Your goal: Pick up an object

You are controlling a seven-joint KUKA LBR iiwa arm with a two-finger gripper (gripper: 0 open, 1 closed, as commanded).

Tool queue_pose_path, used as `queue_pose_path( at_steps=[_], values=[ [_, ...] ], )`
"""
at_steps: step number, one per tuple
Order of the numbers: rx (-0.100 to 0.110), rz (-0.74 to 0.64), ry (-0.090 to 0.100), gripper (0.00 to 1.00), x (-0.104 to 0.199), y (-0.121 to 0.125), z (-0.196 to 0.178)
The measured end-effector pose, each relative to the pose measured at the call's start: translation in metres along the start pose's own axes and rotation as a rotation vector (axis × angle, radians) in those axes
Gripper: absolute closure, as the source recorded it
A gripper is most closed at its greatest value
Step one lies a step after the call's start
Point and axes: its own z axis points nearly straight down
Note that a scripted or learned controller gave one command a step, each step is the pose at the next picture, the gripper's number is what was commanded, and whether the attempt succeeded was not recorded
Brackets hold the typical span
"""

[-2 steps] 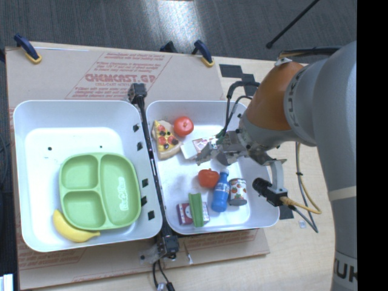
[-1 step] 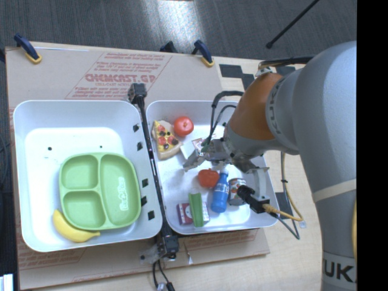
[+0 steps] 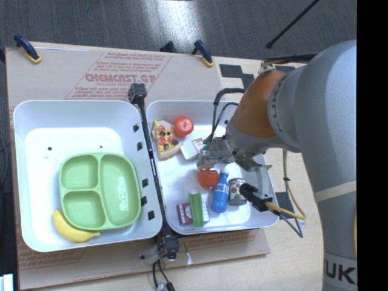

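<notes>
My gripper hangs low in the right bin, just above a small red fruit-like piece at the bin's middle. The grey arm with its orange band comes in from the right and covers the bin's right side. Directly below the red piece lies a blue bottle. A green box and a small red and white packet lie near the front wall. A pizza slice toy and a red tomato sit at the back left. Nothing shows as held.
A small can rests beside the blue bottle, partly under the arm. A white tag lies near the gripper. The left bin holds a green divided plate and a banana. Cables trail at the right bin's front corner.
</notes>
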Motion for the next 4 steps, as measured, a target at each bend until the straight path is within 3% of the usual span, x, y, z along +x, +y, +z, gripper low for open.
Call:
queue_pose_path(
  at_steps=[1,2,3,4],
  values=[
    [0.0,-0.002,-0.001,0.0,0.0,0.0,0.0],
    [0.002,-0.005,-0.001,1.0,0.0,0.0,-0.01],
    [-0.006,0.007,0.0,1.0,-0.007,-0.058,-0.109],
    [-0.009,0.006,-0.001,1.0,-0.021,0.032,-0.166]
  ],
)
